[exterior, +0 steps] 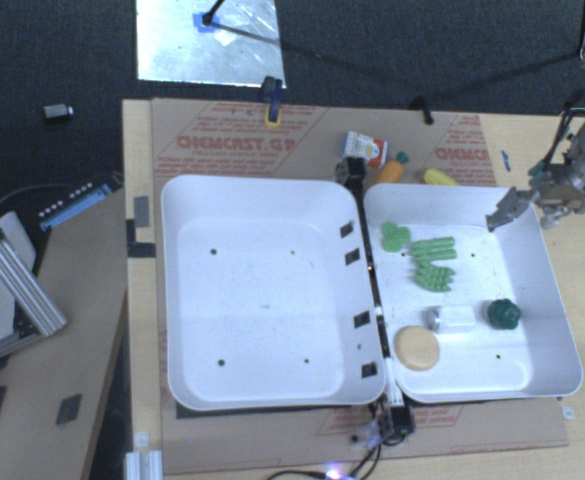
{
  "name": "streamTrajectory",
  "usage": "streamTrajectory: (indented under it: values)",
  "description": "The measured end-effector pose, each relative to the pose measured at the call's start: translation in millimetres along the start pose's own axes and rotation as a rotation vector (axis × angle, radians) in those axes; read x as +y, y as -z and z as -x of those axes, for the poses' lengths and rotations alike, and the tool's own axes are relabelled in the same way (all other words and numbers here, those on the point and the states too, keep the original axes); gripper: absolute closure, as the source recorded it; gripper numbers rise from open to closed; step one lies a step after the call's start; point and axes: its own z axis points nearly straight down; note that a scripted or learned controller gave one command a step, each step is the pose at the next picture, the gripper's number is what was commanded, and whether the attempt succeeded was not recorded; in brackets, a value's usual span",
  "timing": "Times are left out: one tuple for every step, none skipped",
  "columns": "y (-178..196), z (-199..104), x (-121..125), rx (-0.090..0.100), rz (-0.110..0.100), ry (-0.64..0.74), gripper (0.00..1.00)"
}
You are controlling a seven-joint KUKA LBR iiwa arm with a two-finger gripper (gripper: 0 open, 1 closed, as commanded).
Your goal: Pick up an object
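Observation:
The right bin (pixel 547 268) holds several small things. A pale green lump (pixel 395 236) and two ribbed green pieces (pixel 433 249) (pixel 433 278) lie near its left wall. Nearer the front are a tan disc (pixel 417 348), a clear little bottle (pixel 450 318) and a dark green lump (pixel 504 314). My gripper (pixel 524 216) hangs over the bin's far right corner, above and to the right of these things. It is open, its two fingers spread with nothing between them.
The left bin (pixel 172 268) lies beside the right one, with a black hinge strip (pixel 367 268) between them. Behind the bins on the cardboard sit a small white box (pixel 362 148), an orange item (pixel 390 171) and a yellow item (pixel 438 178).

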Motion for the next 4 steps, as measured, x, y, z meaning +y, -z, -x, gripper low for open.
streamTrajectory:
  values:
    - [-90, -103, -17, 0.006, -0.007, 0.008, 0.0]
    - [-75, -96, -15, 0.0, 0.001, 0.002, 1.0]
    - [-109, -111, -45, 0.001, -0.002, -0.002, 1.0]
    - [-35, -131, -55, 0.001, 0.002, 0.002, 1.0]
